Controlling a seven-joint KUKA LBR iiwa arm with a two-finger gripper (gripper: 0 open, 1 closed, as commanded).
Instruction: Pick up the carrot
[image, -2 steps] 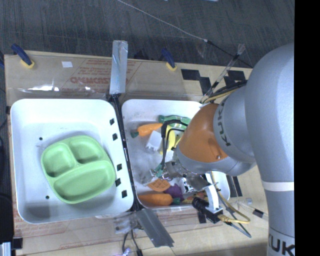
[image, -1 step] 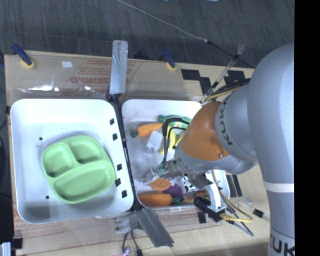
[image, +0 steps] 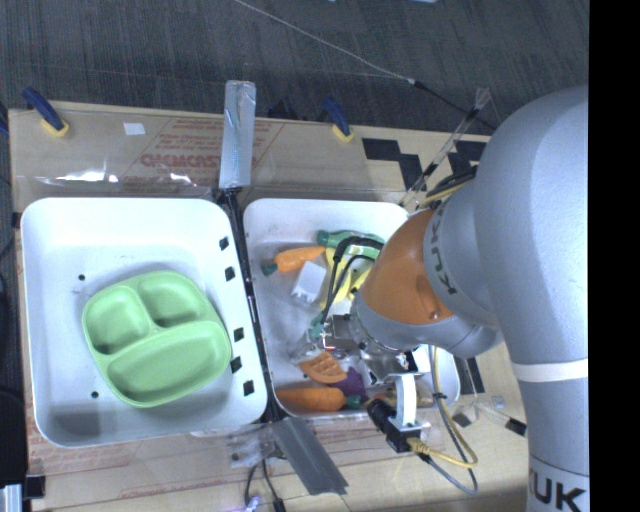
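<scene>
In the right bin (image: 262, 300), an orange carrot (image: 298, 259) with a green stub lies near the far left corner. My gripper (image: 328, 350) hangs low over the middle of that bin, nearer the front than the carrot. It is just above a small orange piece (image: 325, 369) and a purple item (image: 351, 381). The arm's orange band (image: 400, 280) and grey body cover the bin's right half. I cannot see whether anything is held.
A longer orange item (image: 311, 400) lies along the right bin's front wall. A white card (image: 309, 284) and green-yellow objects (image: 350, 243) sit near the carrot. The left bin (image: 60, 240) holds a green divided plate (image: 155, 335). Cables trail at the front right.
</scene>
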